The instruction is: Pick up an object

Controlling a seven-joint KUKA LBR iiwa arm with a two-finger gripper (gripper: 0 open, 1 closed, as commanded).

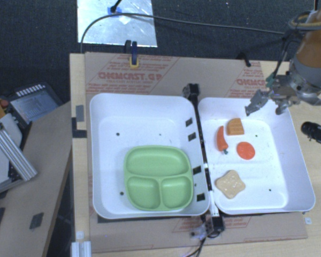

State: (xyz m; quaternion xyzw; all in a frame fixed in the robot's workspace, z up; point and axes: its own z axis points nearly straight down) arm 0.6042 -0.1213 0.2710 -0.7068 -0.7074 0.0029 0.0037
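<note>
From my remote station I saw the gripper [266, 104] above the far edge of the right bin [294, 143], near its back right corner, and its two fingers were spread apart with nothing between them. No object was held at that moment, so I judged that the task was at its beginning: the approach was made only in part, and the descent, the closing and the lifting were all left to do. Four small things lay on the floor of the right bin. An orange block [235, 127] was the nearest to the gripper, a little below and to the left of it in the view. Just beside this block, toward the divider, lay a red elongated piece [221, 138], which looked like a pepper or a carrot, but I could not tell exactly. A round red-orange disc [246, 150] lay a bit nearer to the camera, apart from the others, and a beige piece shaped like toast [230, 183] lay close to the front of the bin. In the left bin [112, 122] there was a green divided plate [158, 176], well apart from the gripper. I thought the orange block was the most probable target, because it was the closest one.
</note>
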